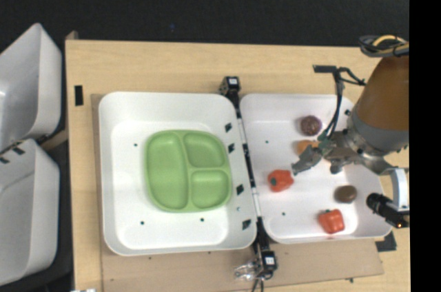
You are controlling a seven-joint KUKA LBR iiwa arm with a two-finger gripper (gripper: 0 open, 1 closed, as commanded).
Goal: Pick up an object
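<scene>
Two white bins sit on a wooden surface. In the right bin (275,118), the gripper (301,165) hovers open and empty beside a small red pepper-shaped toy (280,180), likely light, smooth; grasp across its body.

Two shallow white plastic bins sat side by side. The nine o'clock bin (114,146) held one green three-compartment plate (186,170). The three o'clock bin (275,111) held five small items: two red (280,180) (331,220), one purple (311,124), one brown (346,194), one orange (304,146).
</scene>
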